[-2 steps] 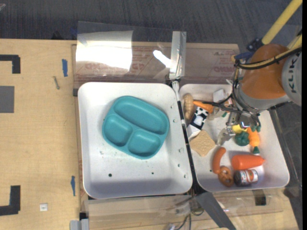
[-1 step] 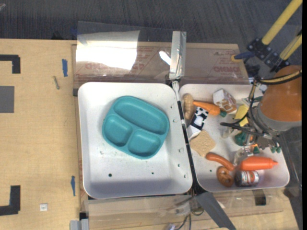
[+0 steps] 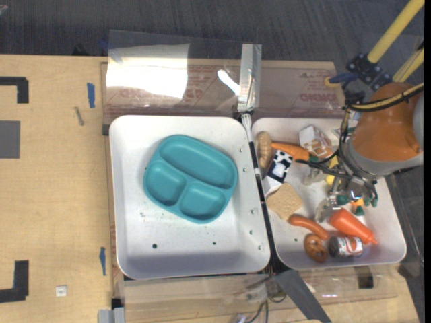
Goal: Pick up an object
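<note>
The right bin (image 3: 394, 247) holds several toy foods. An orange carrot (image 3: 351, 226) lies near its front right, and my gripper (image 3: 349, 198) hangs just above the carrot's upper end, low in the bin. Nothing can be seen held in it. Below the carrot lies a small can (image 3: 345, 247) on its side, with a brown round piece (image 3: 314, 247) and a red-orange sausage (image 3: 308, 223) to its left. A tan slice (image 3: 284, 200) lies at the bin's left. The grey arm with its orange band (image 3: 380, 136) comes in from the right and covers the bin's far right part.
The left bin (image 3: 128, 234) carries a teal divided plate (image 3: 191, 177). At the back of the right bin are a second carrot (image 3: 296, 151), a brown roll (image 3: 263, 147), a black-and-white block (image 3: 279, 167) and a white piece (image 3: 310, 138). A clear plastic wall (image 3: 202, 86) stands behind the bins.
</note>
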Controlling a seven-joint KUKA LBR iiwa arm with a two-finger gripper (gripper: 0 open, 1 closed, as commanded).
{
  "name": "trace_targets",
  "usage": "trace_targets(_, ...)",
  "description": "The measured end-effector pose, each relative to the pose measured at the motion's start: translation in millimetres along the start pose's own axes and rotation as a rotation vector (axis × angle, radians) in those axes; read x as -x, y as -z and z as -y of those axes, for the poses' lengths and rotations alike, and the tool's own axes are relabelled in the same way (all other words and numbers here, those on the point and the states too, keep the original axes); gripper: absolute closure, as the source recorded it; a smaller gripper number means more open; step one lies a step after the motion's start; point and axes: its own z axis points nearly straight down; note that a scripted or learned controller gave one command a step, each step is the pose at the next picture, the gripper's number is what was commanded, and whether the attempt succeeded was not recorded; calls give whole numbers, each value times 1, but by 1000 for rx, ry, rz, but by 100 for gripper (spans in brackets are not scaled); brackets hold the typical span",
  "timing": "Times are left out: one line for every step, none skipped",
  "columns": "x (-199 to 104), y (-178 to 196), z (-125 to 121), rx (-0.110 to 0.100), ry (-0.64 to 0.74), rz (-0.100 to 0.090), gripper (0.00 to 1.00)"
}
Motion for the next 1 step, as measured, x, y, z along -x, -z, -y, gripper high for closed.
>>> trace_targets(50,53,66,1,14,-3,0)
